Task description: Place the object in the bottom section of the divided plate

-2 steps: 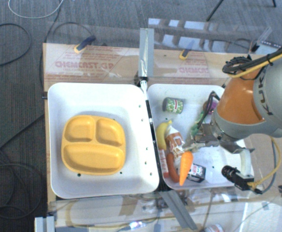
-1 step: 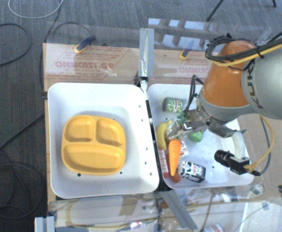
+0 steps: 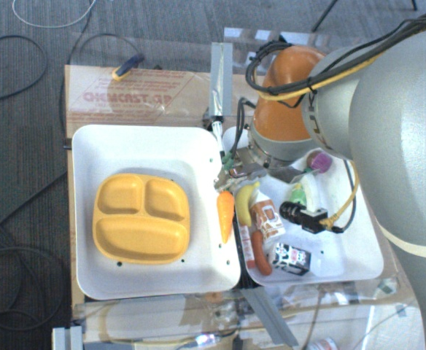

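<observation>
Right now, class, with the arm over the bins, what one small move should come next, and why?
Probably carry the carrot leftward, toward the yellow divided plate. The carrot hangs just below the end effector, at the left bin's right edge, while the plate's wide bottom section sits further left. Whether the carrot is truly gripped is unclear, so move slowly.

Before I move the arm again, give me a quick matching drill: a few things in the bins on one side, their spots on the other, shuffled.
Things:
1. divided plate
2. carrot
3. hot dog
4. banana

Places:
A. right bin, along its left wall
B. middle of left bin
C. left bin's right rim
D. right bin, just below the wrist

Pairs: 1-B, 2-C, 3-A, 4-D
</observation>
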